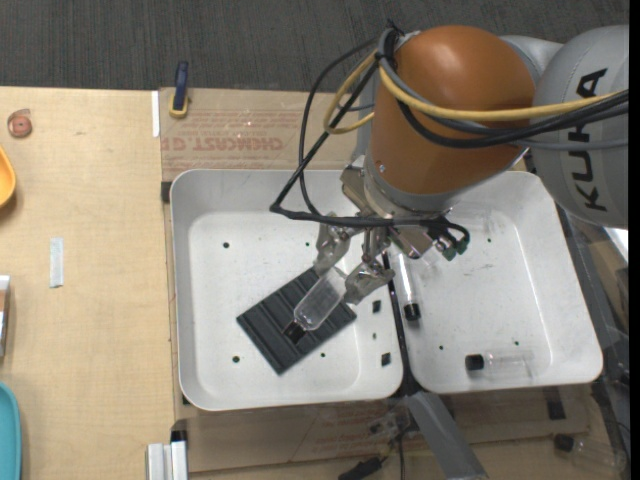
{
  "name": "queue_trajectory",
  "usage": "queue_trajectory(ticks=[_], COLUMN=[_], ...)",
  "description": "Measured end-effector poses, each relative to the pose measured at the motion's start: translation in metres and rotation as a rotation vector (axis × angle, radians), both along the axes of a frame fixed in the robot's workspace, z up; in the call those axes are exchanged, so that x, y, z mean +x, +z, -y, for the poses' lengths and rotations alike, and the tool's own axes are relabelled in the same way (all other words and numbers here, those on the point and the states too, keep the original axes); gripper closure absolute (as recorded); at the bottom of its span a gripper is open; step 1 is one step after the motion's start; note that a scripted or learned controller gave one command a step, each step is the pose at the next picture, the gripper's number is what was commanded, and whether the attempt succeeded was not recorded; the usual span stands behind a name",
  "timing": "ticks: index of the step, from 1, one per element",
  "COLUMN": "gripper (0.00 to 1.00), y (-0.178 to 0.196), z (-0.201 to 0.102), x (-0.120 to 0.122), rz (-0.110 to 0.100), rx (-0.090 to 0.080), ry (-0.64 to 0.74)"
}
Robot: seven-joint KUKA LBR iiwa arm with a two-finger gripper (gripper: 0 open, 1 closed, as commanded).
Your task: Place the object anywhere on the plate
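Marker-like clear tube sits between my claw's part-spread fingers, its black-capped end just below them over the dark plate, and I fear a slanted release could roll it off.

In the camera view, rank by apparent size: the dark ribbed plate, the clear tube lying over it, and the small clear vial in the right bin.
1. dark ribbed plate, clearly largest.
2. clear tube, under the tool.
3. small clear vial looks close in length to the tube; this order is unsure.
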State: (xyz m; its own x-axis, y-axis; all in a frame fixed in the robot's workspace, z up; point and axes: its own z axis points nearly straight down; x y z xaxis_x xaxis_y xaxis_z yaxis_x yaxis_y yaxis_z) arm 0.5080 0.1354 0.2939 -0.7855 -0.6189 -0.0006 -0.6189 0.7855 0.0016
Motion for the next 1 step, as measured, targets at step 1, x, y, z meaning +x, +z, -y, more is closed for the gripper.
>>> queue_trajectory(ticks=[1], gripper=[1.00], y=[0.0257], z=[-0.0213], x=[0.0250], rz=[0.003], rx=[0.001], ry=[0.045])
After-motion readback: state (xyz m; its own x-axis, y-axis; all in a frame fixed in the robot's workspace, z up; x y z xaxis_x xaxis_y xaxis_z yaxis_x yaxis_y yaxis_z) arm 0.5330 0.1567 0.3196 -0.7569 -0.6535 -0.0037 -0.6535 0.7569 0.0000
